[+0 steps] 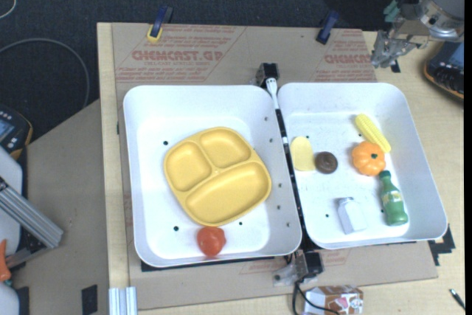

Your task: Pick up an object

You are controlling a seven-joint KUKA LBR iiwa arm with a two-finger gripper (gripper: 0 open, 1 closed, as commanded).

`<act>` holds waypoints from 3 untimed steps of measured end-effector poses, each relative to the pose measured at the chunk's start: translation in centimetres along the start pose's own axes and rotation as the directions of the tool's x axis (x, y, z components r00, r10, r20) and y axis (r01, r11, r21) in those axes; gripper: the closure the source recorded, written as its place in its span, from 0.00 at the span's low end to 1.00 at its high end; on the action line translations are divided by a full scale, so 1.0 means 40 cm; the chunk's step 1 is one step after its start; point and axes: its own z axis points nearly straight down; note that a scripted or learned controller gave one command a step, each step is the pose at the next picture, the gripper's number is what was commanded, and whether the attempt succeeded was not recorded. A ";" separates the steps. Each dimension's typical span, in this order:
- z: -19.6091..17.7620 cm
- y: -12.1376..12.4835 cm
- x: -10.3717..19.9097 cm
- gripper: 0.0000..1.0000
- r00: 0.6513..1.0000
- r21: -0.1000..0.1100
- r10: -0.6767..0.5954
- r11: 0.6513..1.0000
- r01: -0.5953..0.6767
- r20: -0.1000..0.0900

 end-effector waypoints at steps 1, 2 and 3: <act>-0.027 0.002 0.000 1.00 1.000 -0.004 -0.001 1.000 0.001 0.002; -0.054 0.004 -0.001 1.00 1.000 -0.007 -0.001 1.000 0.001 0.004; 0.129 -0.232 -0.213 1.00 1.000 0.031 0.018 0.999 -0.017 -0.010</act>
